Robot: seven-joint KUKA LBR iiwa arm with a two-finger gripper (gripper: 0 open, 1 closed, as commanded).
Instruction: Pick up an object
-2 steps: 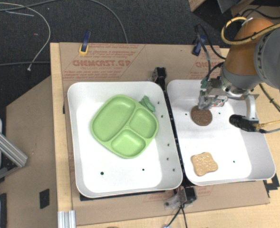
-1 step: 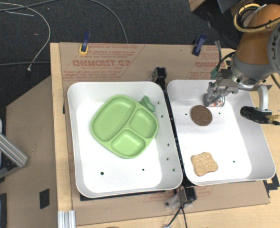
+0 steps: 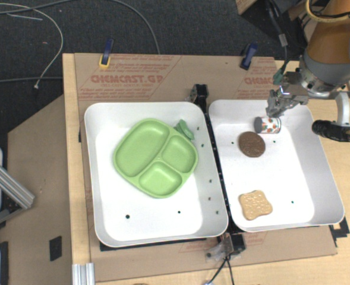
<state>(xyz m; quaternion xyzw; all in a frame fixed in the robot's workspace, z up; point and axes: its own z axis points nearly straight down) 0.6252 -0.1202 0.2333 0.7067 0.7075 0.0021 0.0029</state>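
Note:
My gripper point(image 3: 275, 110) hangs over the back of the right bin point(image 3: 317, 177), reaching in from the upper right. Directly under its tip lies a small white object with red and green dots point(image 3: 268, 125), on its side on the bin floor. Whether the gripper touches it is unclear. A round dark brown cookie point(image 3: 252, 144) rests just in front of and left of that object. A tan square cracker point(image 3: 255, 205) lies near the bin's front edge.
The left bin point(image 3: 103, 206) holds a light green divided plate point(image 3: 155, 157) with a small dark green piece point(image 3: 185, 129) at its back right rim. A black clamp point(image 3: 199, 94) sits at the back between the bins. Cables cross the dark floor behind.

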